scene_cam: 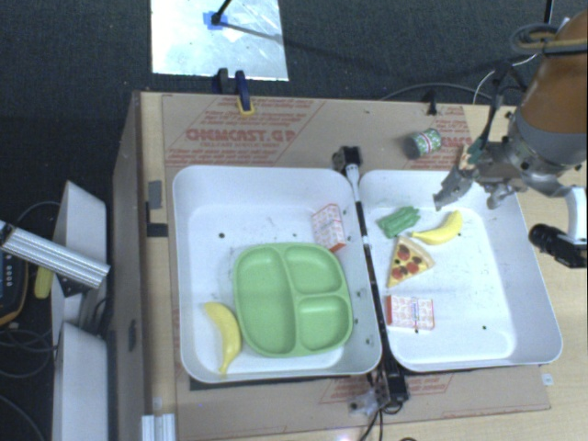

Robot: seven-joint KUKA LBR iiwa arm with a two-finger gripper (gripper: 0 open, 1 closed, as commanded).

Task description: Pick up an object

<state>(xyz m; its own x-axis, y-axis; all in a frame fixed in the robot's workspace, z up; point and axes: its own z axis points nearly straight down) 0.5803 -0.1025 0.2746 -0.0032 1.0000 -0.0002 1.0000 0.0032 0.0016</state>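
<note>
Pincer above right bin's far rim, nearest pick the small banana.

Near to far in the right bin point(514, 338): flat card point(411, 312), pizza slice point(409, 261), then small banana point(440, 229) and green piece point(399, 220). The banana looks like a light, stiff, smooth plastic toy; best gripped across its curved middle. It lies just nearside and left of the pincer point(470, 187), apart. Cannot tell if the pincer is released or clenched; nothing seen held.

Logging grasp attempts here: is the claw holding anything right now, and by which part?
Nothing is held. The claw hangs above the right bin's far edge, apart from the banana below it.
</note>
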